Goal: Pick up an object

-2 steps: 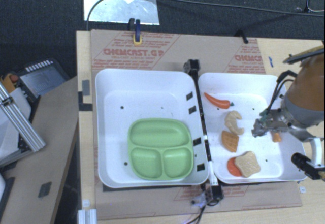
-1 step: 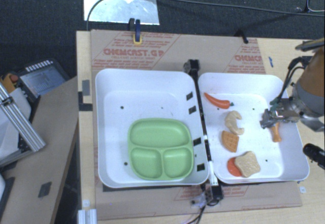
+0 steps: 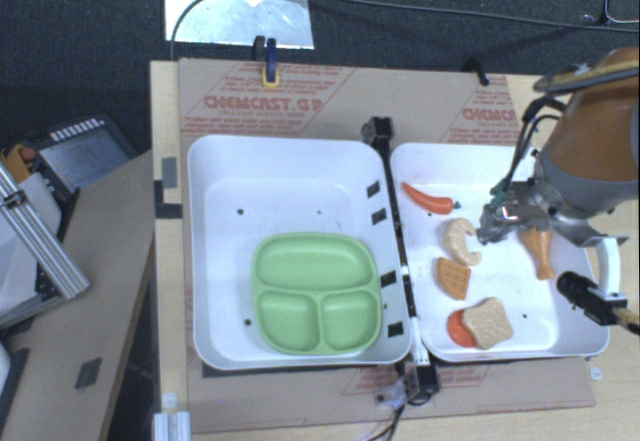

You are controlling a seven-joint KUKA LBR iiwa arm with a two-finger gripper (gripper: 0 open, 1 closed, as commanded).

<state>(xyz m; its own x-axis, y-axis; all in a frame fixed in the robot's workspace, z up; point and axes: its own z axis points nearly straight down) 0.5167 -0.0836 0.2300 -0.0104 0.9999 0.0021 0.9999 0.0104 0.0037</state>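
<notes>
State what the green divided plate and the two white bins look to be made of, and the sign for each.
Green divided plate: probably moulded plastic, matte to satin; uniform colour, soft rounded compartment ridges, dull highlights.
Left white bin and right white bin: likely thin formed plastic, smooth and slightly glossy; rounded corners and rolled rims, even white. Coated metal cannot be excluded.

A bench is seen mid-frame; two white bins are borne on it, the left bin and the right bin side by side.
</notes>
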